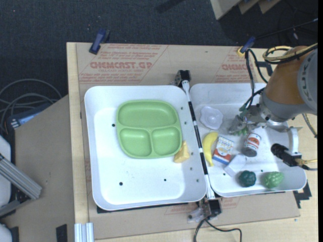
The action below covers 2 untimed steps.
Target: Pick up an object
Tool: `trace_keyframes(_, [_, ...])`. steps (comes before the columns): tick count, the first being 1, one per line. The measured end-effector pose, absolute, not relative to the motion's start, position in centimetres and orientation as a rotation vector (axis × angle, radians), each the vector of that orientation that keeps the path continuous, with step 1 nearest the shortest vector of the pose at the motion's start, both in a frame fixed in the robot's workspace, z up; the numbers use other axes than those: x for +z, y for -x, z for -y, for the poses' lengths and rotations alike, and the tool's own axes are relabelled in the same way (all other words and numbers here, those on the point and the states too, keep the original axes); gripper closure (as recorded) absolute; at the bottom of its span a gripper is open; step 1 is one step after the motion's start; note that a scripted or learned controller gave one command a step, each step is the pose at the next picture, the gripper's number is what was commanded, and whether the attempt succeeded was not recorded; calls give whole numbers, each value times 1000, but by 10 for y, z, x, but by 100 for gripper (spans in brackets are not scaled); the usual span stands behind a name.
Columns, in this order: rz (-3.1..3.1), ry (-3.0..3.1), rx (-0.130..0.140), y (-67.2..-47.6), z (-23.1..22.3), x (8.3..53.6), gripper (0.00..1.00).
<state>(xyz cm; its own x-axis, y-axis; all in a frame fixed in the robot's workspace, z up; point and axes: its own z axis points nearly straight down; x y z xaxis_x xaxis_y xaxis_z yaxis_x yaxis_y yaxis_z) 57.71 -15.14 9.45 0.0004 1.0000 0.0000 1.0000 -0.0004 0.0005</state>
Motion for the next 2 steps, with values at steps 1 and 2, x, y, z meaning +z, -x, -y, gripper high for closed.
trace_keyframes(1, [-2223, -2220, 2, -640, 104, 97, 100])
trace_keyframes(2, [-2222, -2223, -1, -595, 122, 133, 100])
